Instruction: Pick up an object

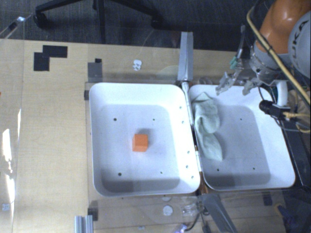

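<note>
1. Two white bins stand side by side on a light wooden bench (43, 130). The left bin (104, 178) and the right bin (279, 176) almost touch along their inner rims.

2. In the left bin lies one small orange cube (140, 142). It sits a little near of the middle of the bin floor, well apart from all four walls, and nothing touches it.

3. In the right bin lies a pale green cloth (207, 125). It is crumpled and stretched from far to near, and it rests against the left wall of this bin (the wall next to the other bin).

4. The arm (286, 18) comes in from the right, at the far right corner of the scene. Its orange band is large at the top right, and yellow and black cables run along it.

5. The gripper (236, 84) hangs over the far edge of the right bin, to the right of the far end of the cloth. Its two thin fingers (224, 85) point to the left and toward the bin, and they stand apart with a clear gap between them. Nothing is between them.

6. The gripper is apart from the cloth, and well apart from the cube, which is in the other bin.

7. On the far left of the bench there is a black mark (48, 56) with a stepped shape.

8. Beyond the bench, on the dark floor, stands the black base of a chair (99, 4).
</note>
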Action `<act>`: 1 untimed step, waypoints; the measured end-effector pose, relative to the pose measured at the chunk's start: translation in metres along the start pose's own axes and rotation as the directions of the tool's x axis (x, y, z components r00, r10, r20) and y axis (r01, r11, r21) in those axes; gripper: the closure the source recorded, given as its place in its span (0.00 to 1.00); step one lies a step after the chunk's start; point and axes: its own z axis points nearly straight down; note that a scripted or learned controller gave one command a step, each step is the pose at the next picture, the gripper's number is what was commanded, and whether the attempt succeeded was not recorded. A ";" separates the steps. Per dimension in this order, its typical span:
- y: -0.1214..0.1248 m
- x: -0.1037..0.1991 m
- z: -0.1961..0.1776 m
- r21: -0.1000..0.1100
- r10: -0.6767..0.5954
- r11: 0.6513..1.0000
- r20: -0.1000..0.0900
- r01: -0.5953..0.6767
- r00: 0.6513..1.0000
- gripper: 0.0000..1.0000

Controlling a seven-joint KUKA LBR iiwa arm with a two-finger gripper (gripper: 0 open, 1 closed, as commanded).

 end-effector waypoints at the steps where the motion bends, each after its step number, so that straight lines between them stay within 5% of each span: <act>1: -0.014 -0.006 0.112 0.001 -0.023 1.000 0.000 0.023 1.000 0.00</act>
